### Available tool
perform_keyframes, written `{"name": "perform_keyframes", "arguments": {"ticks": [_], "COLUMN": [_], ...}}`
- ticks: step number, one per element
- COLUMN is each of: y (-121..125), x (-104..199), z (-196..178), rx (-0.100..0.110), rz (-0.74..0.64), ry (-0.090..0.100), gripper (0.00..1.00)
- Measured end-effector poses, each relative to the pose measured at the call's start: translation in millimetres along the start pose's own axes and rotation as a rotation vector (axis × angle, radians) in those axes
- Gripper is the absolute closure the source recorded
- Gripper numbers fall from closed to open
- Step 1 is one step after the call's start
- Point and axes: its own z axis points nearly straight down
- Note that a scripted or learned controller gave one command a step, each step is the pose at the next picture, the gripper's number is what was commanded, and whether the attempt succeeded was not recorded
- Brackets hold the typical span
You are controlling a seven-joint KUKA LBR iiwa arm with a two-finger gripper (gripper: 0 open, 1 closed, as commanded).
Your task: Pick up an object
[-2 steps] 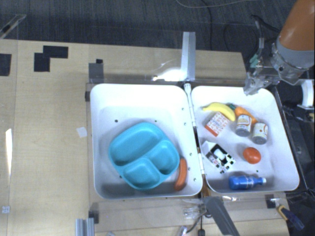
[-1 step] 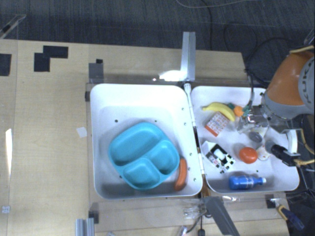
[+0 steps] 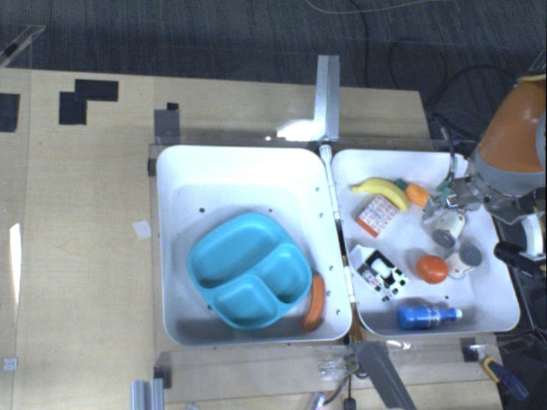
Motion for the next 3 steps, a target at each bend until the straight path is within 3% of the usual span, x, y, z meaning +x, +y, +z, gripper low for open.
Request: {"name": "perform_keyframes", "arguments": {"ticks": [1, 2, 3], "y": [50.5, -9.7, -23.1], "x": [-29.9, 58.3, -10.4], "z": [27.4, 40.3, 40.6], "rx": [-0.003, -0.006, -0.008], "rz": [0.013, 0.078, -0.278], "ry": [-0.002, 0.001, -0.008], "gripper": [1.0, 1.0, 1.0]}}
